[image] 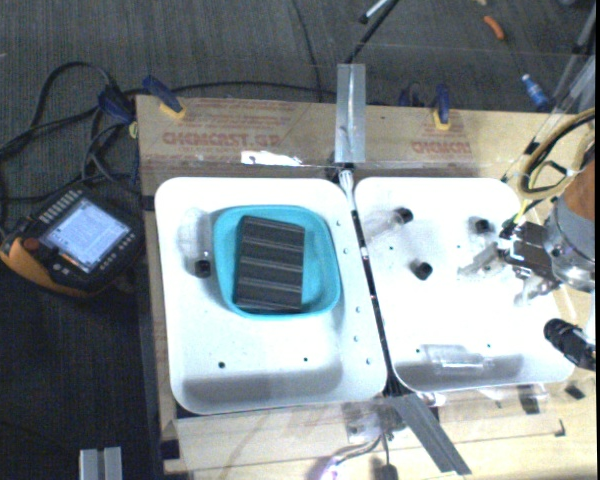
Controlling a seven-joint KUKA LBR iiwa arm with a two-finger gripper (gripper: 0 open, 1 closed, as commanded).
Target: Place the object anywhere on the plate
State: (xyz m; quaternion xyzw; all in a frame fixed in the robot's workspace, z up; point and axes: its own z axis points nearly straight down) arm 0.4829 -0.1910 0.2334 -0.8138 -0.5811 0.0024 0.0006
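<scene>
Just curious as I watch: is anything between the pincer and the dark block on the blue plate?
Little. The block lies on the plate in the left bin; the pincer is over the right bin. Between them sit a small black piece and the bins' meeting rims, both low.

Blue plate (323, 268), dark grey ribbed block (270, 263), white bins (250, 368)

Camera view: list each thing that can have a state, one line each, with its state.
Blue plate: in the left bin, bearing the dark ribbed block.
Dark ribbed block: lying flat on the plate.
End effector: over the right bin, nothing visible between its fingers.
Teach pendant: on the floor, screen lit.
</scene>
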